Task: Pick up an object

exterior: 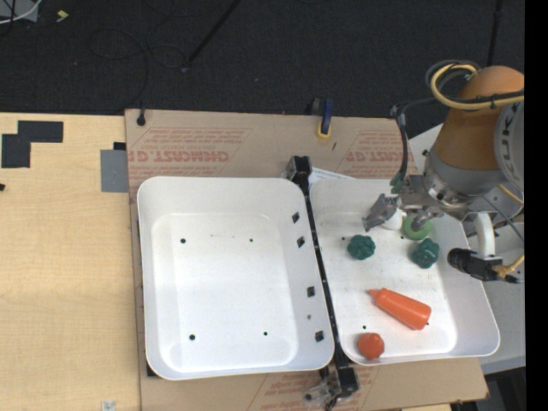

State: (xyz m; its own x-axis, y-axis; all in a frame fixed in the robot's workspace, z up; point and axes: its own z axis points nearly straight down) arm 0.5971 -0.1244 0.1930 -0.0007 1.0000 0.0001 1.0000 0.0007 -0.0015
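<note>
My gripper [398,217] hangs low over the back of the right bin [479,336], open, with nothing clearly held between its fingers. A pale green ring-shaped piece [419,226] lies right under its right side, partly hidden by it. A dark green lump [361,247] rests just below and left of the gripper. Another dark green lump [425,253] lies below and right of it. An orange carrot-like object [400,307] lies toward the front of the bin. A small red ball [370,345] sits by the front rim.
The left bin [171,204] stands beside the right one, split from it by a black divider [312,264]. The arm's orange band [479,118] and cables rise at the right. A black part [473,264] juts over the right bin's edge.
</note>
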